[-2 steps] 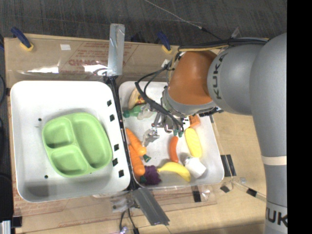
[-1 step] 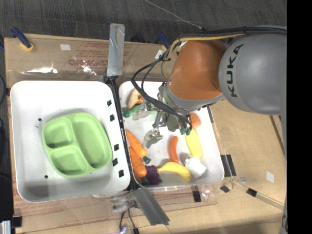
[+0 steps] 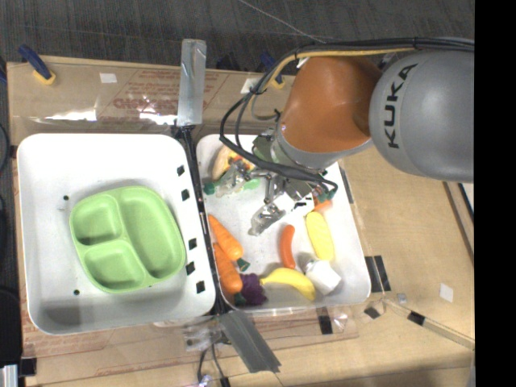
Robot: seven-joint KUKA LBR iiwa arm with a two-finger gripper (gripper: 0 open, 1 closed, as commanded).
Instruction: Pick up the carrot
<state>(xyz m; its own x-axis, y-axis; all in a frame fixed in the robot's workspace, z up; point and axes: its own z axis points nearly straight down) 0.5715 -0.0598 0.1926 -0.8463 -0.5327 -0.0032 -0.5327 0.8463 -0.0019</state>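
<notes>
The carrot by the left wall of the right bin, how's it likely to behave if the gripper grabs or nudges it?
The carrot looks like a rigid toy, so it probably stays stiff when lifted. Its tapered, rounded body may roll or slip from a pinch. It lies against the right bin wall beside another carrot, so the gripper might nudge both.

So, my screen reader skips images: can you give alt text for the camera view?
The gripper hangs over the right bin, beside the carrot at that bin's left wall, among other toy food. The left bin holds a green tray.
</notes>
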